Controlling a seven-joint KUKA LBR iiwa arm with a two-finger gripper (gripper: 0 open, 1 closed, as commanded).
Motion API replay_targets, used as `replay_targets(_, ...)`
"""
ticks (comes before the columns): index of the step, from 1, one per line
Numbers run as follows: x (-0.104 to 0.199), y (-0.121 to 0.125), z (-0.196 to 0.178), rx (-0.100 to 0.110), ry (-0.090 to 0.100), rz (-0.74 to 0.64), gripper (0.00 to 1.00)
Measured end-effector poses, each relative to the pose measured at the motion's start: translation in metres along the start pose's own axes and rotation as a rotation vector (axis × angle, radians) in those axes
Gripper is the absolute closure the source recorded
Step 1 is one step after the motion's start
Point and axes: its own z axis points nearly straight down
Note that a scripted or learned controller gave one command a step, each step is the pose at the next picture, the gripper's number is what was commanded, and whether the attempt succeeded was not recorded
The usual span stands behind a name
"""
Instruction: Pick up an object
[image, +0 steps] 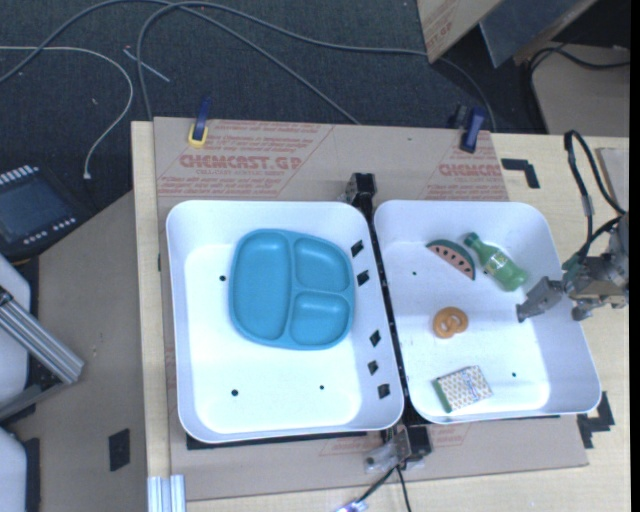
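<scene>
Green bottle (495, 262) just left of gripper (545, 297), apart.

Even, diffuse overhead light is filling the scene, and the two white bins (300, 400) are reflecting it brightly, nearly washing out their floors. Only faint, soft shadows are showing under the blue divided plate (292, 288) and along the bin rims. The dark floor (300, 60) beyond the counter (300, 140) is staying dim. The picture is looking slightly soft and grainy, fine detail blurring at the right edge.
</scene>
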Motion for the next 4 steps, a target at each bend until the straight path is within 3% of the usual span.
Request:
replay_targets(1, 0.000, 0.003, -0.005, -0.011, -0.003, -0.004, 0.00)
replay_targets(3, -0.004, -0.003, 0.103, -0.005, -0.001, -0.003, 0.00)
replay_targets(4, -0.004, -0.003, 0.135, -0.008, -0.001, -0.003, 0.00)
